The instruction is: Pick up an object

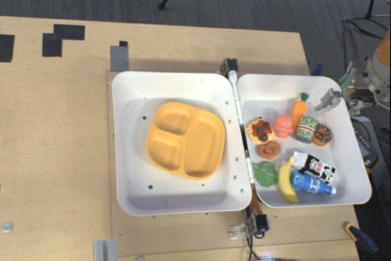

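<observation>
The divided tray (185, 147) lies in the left bin (131, 125). All else sits in the right bin (342, 125) beside it — measured from the banana (286, 181): leaf (266, 173) just left, bottle (313, 184) touching its right, small carton (316, 165) up-right, donuts, carrot (297, 109) and tart (260, 130) farther behind.

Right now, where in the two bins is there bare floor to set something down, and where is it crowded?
Right bin: bare floor along the far side, between the far wall and the carrot; the near half is packed from pink toy to banana and blue bottle. Left bin: the yellow tray fills the middle, leaving bare strips along the walls.
</observation>
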Tool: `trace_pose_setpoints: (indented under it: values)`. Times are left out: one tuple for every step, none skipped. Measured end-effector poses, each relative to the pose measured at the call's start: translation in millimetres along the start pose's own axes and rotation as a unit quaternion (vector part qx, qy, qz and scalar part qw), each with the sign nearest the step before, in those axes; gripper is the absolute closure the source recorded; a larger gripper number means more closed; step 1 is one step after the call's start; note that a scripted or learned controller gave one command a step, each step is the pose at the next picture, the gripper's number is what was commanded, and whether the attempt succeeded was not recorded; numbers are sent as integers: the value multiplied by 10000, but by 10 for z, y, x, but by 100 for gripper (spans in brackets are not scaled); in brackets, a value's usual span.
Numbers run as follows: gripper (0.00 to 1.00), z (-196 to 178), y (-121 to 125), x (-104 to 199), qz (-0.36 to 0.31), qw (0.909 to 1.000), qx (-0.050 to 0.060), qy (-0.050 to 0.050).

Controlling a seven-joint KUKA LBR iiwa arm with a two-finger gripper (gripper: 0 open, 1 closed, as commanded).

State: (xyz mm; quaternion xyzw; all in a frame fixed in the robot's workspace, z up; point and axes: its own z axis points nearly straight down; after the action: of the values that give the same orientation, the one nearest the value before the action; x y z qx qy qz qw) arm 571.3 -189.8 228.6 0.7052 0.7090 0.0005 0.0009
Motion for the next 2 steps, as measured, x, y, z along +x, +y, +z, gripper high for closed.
trace_pose_setpoints:
  values:
    - [0,1160,20,310,596,9982,-12,0]
    - [100,1038,41,309,585,9983,-41,-3]
